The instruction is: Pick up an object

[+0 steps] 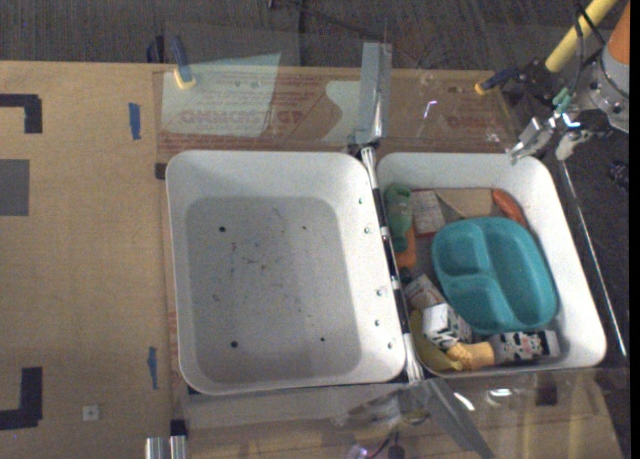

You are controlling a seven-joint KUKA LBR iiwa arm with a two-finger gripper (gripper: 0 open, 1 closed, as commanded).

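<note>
A pale wooden worktop (80,247) carried two shallow white bins. The gripper (545,137) hovered with fingers apart and nothing between them, so no pick had begun; the teal sectioned plastic tray (495,272) lay below-left of it.

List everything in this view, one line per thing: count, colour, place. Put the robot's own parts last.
Bins: 2, white, side by side on the bench; left bin, right bin.
Divided tray: 1, teal, middle of the right bin.
Bottle: 1, green, right bin by its left wall.
Carrot-like piece: 1, orange, right bin, far side.
Banana: 1, yellow, right bin, near left corner.
Small cartons and packets: several, mostly white, around the tray; exact count unclear.
Bench: 1, tan.
Pincer: 1, grey, above the right bin's far right corner.
</note>
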